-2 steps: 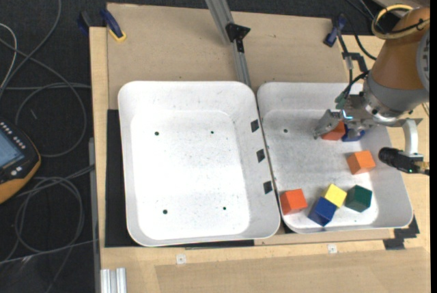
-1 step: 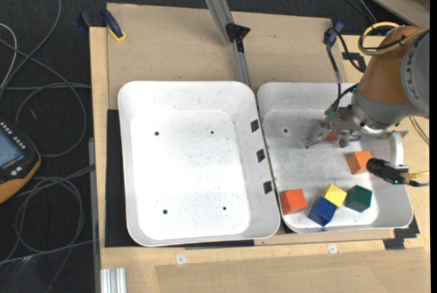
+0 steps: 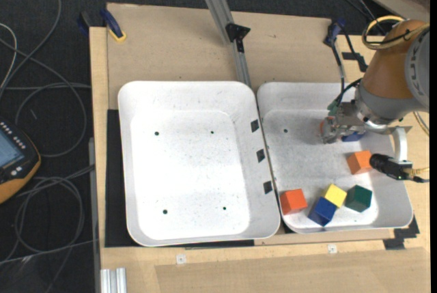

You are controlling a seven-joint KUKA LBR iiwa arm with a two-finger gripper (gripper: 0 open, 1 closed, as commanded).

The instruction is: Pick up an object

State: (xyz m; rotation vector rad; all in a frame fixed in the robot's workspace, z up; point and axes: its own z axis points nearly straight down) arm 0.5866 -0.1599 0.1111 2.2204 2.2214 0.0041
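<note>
The right bin (image 3: 300, 114) holds several small blocks. An orange cube (image 3: 293, 200), a blue cube (image 3: 321, 211), a yellow cube (image 3: 335, 194) and a green cube (image 3: 358, 198) lie along its front edge. Another orange block (image 3: 358, 162) sits further back on the right. My gripper (image 3: 332, 130) hangs low over the middle of the right bin, reaching in from the right. A small blue piece (image 3: 352, 137) shows just beside it, partly hidden by the wrist. I see nothing clearly held.
The left bin (image 3: 136, 148) stands beside the right one, with black clips on the shared wall. A grey metal pole (image 3: 218, 5) slants up from the back. Cables lie on the dark floor at left.
</note>
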